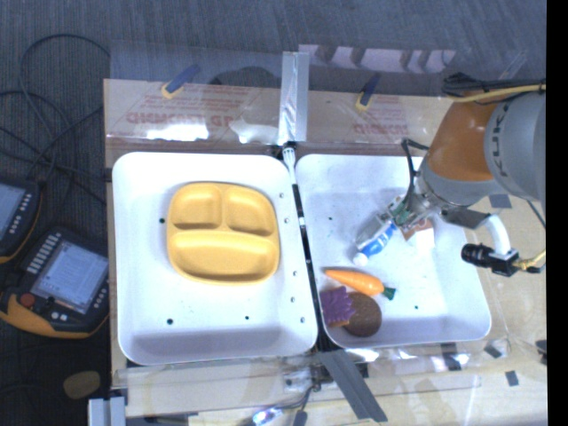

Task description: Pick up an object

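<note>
So my arm (pixel 493 153) is coming in from the right, orange band and all, and my gripper (pixel 404 213) is down inside the right bin (pixel 461 318), toward its upper middle. It's sitting right at the upper end of a small blue-and-white tube (pixel 377 239), looks like toothpaste, that lies on a slant with its white cap pointing down-left. Honestly I can't tell whether the fingers are spread or pinched on the tube, they're too small and dark from up here. There's a little white-and-brown thing (pixel 419 232) just beside the gripper too, can't make out what it is. Below the tube, a toy carrot (pixel 355 280) lies across the bin floor, green tip to the right. Just under that, in the bin's lower left corner, a purple bunch of toy grapes (pixel 335 306) is touching a round brown thing (pixel 364 313). Over in the left bin (pixel 142 291) a yellow divided plate (pixel 223 232) sits about in the middle, three compartments facing up. Both bins sit side by side on the counter (pixel 204 109).
</note>
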Controlling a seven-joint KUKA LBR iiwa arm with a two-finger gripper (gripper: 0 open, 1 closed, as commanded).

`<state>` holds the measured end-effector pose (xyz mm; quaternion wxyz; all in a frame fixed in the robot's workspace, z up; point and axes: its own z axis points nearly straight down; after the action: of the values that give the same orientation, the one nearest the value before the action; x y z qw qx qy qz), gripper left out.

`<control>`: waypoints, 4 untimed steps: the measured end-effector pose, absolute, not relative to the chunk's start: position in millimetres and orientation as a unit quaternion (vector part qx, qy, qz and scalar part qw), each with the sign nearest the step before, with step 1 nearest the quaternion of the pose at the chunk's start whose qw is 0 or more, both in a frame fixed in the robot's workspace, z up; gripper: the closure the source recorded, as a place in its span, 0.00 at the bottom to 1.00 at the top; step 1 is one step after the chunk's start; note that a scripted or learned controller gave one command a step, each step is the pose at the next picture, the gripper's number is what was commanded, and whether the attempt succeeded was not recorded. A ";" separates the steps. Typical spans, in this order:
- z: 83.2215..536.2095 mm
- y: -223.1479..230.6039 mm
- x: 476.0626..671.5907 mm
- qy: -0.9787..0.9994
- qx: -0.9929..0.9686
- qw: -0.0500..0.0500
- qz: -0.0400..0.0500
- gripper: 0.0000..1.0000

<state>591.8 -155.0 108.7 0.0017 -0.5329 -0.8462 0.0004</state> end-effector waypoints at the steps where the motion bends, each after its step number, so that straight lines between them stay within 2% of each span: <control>1: 90.1 -137.9 565.5 -0.839 -0.544 -0.008 -0.001 0.00; 2: 123.3 -131.0 565.1 -0.778 -0.628 0.003 0.002 0.00; 3: 89.2 -110.5 614.2 -0.823 -0.568 -0.006 0.000 0.00; 4: 88.3 -109.3 645.1 -0.731 -0.683 -0.003 -0.002 0.00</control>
<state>645.1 -109.3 88.3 -0.0029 -0.6826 -0.7308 -0.0015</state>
